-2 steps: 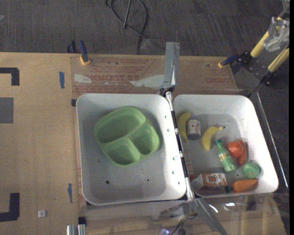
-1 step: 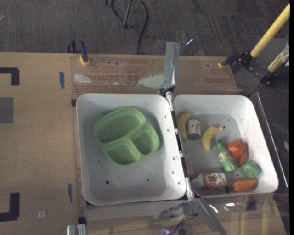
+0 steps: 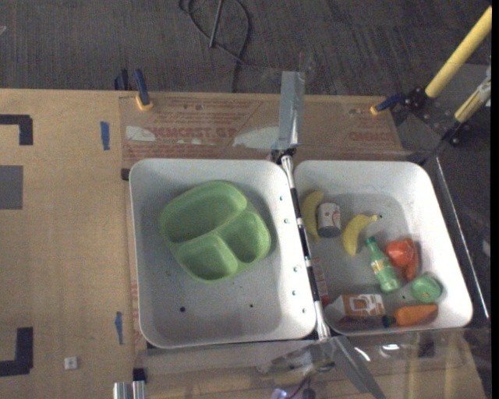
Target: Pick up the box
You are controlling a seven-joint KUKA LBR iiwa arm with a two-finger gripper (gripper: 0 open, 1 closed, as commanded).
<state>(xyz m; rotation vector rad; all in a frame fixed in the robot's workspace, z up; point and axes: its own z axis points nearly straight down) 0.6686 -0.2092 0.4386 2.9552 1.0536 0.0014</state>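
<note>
Pincer state: we cannot tell from this vantage. The box point(image 3: 360, 305), orange and white, lies flat in the right bin point(image 3: 440, 204), against its near wall and towards the corner next to the left bin point(image 3: 142, 234). An orange carrot point(image 3: 414, 315) lies just beside the box along that same wall. Further back in that bin we note a green bottle point(image 3: 381, 265), a red-orange item point(image 3: 402, 253) just beside it, a round green piece point(image 3: 426, 289), two bananas point(image 3: 357, 232) and a small can point(image 3: 329, 219) between them. The left bin holds a green divided plate point(image 3: 216, 230), sitting askew. The two bins touch along their inner edges. The surface point(image 3: 62, 234) is tan board, marked with black tape corners and short blue tape strips. Beyond its far edge we see dark floor point(image 3: 93, 39) with a looped cable point(image 3: 222, 23), and a yellow rod point(image 3: 460, 51) slanting at the far right.
</note>
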